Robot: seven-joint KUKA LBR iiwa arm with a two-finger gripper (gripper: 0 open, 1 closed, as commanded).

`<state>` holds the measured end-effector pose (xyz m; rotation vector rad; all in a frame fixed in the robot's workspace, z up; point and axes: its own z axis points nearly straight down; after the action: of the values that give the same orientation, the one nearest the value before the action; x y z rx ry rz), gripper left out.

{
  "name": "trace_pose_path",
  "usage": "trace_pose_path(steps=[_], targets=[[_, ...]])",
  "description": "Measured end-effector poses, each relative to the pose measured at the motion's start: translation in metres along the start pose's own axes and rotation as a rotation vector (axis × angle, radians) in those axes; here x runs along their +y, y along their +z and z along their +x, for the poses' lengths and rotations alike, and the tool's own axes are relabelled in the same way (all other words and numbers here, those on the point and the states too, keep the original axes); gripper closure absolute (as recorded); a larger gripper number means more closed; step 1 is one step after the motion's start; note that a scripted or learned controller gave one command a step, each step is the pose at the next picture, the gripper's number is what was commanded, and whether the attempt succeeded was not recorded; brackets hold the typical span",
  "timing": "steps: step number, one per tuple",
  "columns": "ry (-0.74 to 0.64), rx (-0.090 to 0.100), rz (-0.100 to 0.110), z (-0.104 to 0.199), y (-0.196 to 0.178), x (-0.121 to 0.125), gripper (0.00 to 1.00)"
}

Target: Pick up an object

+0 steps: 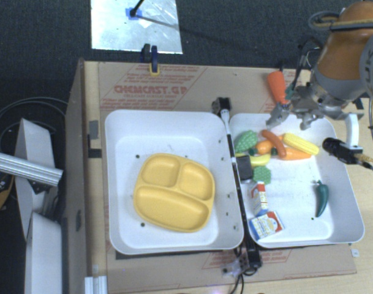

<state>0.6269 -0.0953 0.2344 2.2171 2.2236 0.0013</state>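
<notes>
Camera view: gripper (292, 113) hangs over right bin's (348, 225) back edge, fingers spread apart, nothing btwn them. Toy veg pile (275, 147) lies just below it, near the bins' divider. Dark green pepper (321, 199) sits apart w/ bare floor around. Left bin (122, 164) holds yellow tray (174, 192), margins free.

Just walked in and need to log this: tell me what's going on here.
A grey and orange robot arm reaches in over the right bin, its hand poised above a pile of toy food: corn, a carrot and green pieces. Nothing sits between its fingers. A dark green pepper and a small carton lie further down that bin. The left bin holds a yellow divided tray.
</notes>
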Motion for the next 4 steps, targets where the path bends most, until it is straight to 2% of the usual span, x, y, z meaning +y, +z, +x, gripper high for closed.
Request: trace_pose_path(steps=[1,2,3,4], targets=[[0.002,0.000,-0.001,0.003,0.133,-0.008,0.00],[0.005,-0.005,-0.010,0.005,0.146,-0.051,0.00],[0.000,0.000,0.000,-0.003,0.150,0.007,0.00],[0.007,0.001,0.038,-0.001,0.154,0.033,0.00]])
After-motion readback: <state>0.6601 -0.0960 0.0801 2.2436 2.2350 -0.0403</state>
